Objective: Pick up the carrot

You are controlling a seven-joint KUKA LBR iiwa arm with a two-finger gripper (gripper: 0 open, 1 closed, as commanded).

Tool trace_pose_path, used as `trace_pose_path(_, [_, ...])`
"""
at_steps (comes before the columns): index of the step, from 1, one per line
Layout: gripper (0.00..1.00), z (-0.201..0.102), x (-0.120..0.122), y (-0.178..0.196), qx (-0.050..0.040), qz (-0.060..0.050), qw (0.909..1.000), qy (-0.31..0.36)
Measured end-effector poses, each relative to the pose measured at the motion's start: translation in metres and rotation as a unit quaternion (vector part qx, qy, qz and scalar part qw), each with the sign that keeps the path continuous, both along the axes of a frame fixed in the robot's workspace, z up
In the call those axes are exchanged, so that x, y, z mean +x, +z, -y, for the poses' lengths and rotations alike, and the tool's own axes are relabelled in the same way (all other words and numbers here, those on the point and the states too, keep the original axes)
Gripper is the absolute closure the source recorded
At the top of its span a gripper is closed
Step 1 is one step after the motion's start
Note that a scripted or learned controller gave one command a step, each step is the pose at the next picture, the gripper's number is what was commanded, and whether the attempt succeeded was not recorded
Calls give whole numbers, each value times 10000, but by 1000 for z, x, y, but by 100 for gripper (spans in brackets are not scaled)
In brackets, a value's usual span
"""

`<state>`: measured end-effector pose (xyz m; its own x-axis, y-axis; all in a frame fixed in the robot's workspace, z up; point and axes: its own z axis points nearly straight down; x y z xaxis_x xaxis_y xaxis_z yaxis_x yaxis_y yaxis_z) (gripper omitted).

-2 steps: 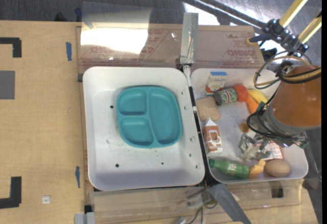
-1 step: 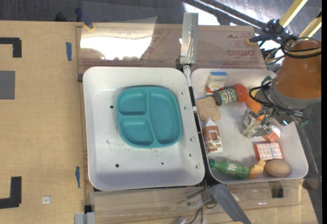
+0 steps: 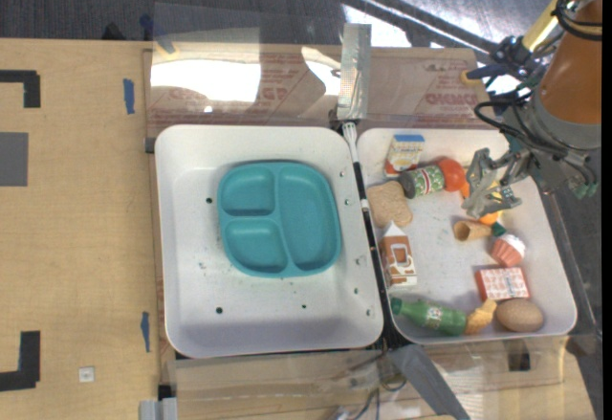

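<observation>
Two white bins sit side by side on the bench; the right bin (image 3: 559,255) holds the clutter. The carrot (image 3: 455,174), an orange piece beside a bottle (image 3: 426,181), lies in the bin's upper middle, right of frame centre. The gripper (image 3: 488,198) hangs just right of it, low over the toys, seemingly lining up a grasp. Whether its jaws are spread or pressed together, I cannot tell.

Setting: a robotics test lab. Evidence: a plywood counter (image 3: 76,217) carrying black corner markers and blue tape tabs at the left of the frame; two white bins (image 3: 182,169) mounted side by side; clear plastic shielding along the top; toy food items (image 3: 502,284) in the right bin.
</observation>
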<state>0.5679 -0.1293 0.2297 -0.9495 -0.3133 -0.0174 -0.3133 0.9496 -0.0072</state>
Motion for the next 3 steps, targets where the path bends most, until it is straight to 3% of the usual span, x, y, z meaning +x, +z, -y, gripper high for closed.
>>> trace_pose_path(1, [100,24,-22,-131,-14,-42,9909,1342])
trace_pose_path(2, [100,-2,-20,27,-37,7,9895,1448])
trace_pose_path(3, [100,6,-37,-131,-20,-32,9876,1566])
